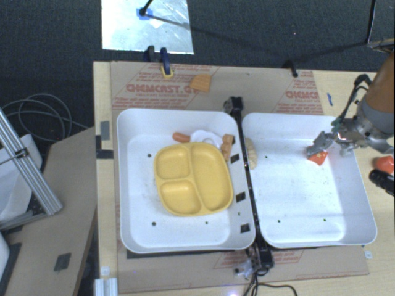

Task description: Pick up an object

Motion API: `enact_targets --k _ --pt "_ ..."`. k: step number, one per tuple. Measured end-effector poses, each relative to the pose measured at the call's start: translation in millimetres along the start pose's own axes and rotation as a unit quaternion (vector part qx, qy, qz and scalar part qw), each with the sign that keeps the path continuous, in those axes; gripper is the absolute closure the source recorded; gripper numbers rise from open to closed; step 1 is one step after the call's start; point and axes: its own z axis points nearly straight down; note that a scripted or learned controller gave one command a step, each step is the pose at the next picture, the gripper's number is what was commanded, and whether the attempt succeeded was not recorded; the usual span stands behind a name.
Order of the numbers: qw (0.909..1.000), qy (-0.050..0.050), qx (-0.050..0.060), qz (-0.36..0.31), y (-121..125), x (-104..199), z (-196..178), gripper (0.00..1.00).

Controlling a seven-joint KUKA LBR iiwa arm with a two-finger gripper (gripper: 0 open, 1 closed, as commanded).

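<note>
Tool (322, 148) fingers are seen low over the right bin (308, 227), at about 2 o'clock within it, reached in from 3 o'clock by the grey arm (376, 113). A small red-orange object (318, 158) lies on the bin floor directly under the fingertips, touching or nearly touching them. Whether the object is actually pinched cannot be told, and the fingers' spread cannot be made out.

A yellow divided plate (192, 179) is set in the middle of the left bin (139, 227). At the plate's 12 o'clock, a small orange sausage-shaped piece (181, 137) and a white item (205, 137) are found just beside its rim. A tan block (228, 143) is placed at 1 o'clock from the plate, near the divider between the bins. A pale rounded item (250, 153) rests at the right bin's 10 o'clock edge.

On the tabletop (259, 85) at 12 o'clock from the left bin, a tan wedge (200, 82) is seen. Another red-orange thing (384, 163) lies outside the right bin at 3 o'clock.
</note>
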Motion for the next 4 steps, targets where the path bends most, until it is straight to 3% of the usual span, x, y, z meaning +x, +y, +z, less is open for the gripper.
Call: enact_targets --k 1,2,3,4 --pt "1.0000 0.000 0.001 0.002 -27 -26 -2 0.00" --pt "1.0000 0.000 0.000 0.001 -26 -25 -3 0.00" --pt "1.0000 0.000 0.000 -0.002 12 -22 116 0.00" --pt "1.0000 -0.001 -0.002 -0.001 49 -24 109 0.00"
